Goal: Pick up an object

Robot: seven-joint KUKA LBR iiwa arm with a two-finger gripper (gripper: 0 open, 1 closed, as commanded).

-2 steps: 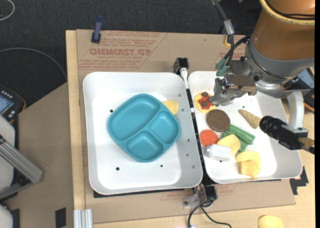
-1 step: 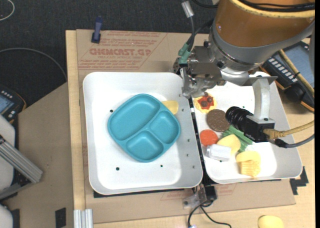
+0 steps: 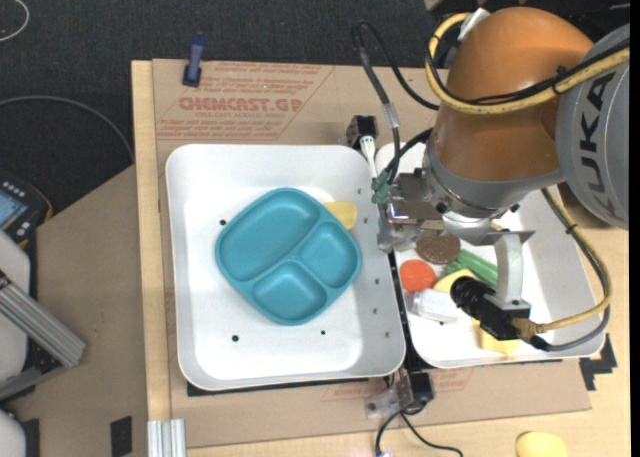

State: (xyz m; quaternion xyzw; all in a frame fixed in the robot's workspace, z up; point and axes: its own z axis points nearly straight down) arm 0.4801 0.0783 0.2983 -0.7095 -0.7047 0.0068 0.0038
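the claw (image 3: 437, 245) hangs low over the right bin (image 3: 572, 263), right above the small objects there: an orange piece (image 3: 417, 273) and a green piece (image 3: 478, 267). whether it is spread or pressed together, i cannot tell. the arm (image 3: 500, 95) reaches in from the right, its wrist pointing down.

A divided plate (image 3: 288, 254) lies in the left bin (image 3: 195, 325); small objects (image 3: 440, 270) crowd the right bin (image 3: 570, 255), beneath the arm (image 3: 500, 95).

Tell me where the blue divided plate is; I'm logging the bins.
The blue divided plate lies in the left bin, near its middle, with a yellow object at its upper-right edge.
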